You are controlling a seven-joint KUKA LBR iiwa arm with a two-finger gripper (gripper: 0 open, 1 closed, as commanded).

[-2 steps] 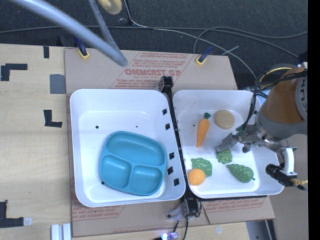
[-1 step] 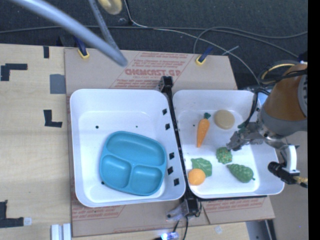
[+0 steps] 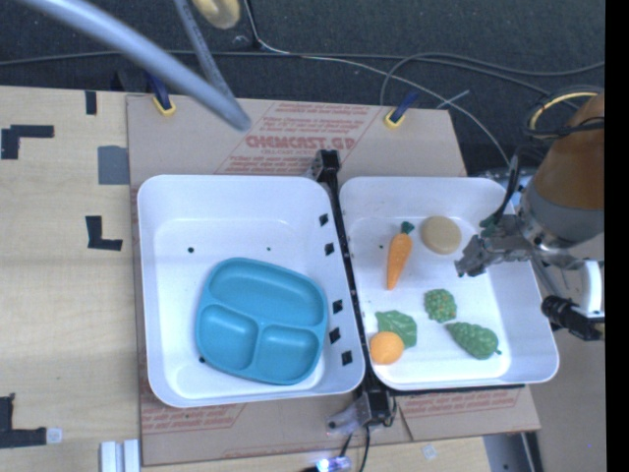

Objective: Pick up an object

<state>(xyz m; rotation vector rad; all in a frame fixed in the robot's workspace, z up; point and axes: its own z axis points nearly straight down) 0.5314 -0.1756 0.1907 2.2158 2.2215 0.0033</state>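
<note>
Over the right bin (image 3: 521, 362), the end effector (image 3: 474, 261) hovers near the bun (image 3: 441, 234), its grip state unclear; nothing lifted yet.

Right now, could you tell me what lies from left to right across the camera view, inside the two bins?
Blue divided tray in the left bin → carrot → cream round piece → bumpy green piece → tool near the right bin's right wall.
</note>
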